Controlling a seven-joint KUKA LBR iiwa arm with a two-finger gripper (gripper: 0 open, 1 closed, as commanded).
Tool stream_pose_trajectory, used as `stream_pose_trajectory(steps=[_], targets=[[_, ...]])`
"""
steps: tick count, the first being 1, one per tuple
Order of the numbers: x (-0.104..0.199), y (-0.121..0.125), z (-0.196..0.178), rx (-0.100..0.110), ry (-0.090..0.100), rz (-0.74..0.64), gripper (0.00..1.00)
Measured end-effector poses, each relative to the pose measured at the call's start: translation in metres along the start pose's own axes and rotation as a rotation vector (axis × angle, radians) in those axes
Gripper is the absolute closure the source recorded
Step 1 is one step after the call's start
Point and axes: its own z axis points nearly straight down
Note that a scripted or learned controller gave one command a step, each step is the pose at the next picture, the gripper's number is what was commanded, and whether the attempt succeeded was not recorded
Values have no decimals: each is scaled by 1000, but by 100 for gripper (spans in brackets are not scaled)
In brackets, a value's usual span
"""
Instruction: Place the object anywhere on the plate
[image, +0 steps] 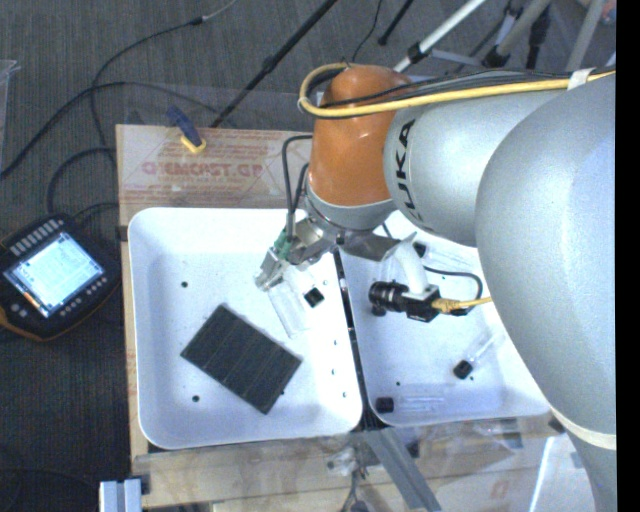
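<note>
Gripper (285, 268) over the left white bin (160, 240), far-right part; I can't tell if it's spread or pinched. Small black cube (313, 296) lies just right of it, apart from the dark flat rectangular plate (240, 358). Risk: empty grab, so 0 delivered.

Two smooth, glossy white plastic bins (160, 400) on a rough wooden bench (220, 170). A matt, dark ribbed plate (241, 358). The arm's (540, 230) shell is smooth satin grey, its band (350, 140) glossy orange.
</note>
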Motion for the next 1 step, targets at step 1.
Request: stream_pose_trajectory(steps=[1], targets=[[0, 0, 0, 0, 0, 0, 0]])
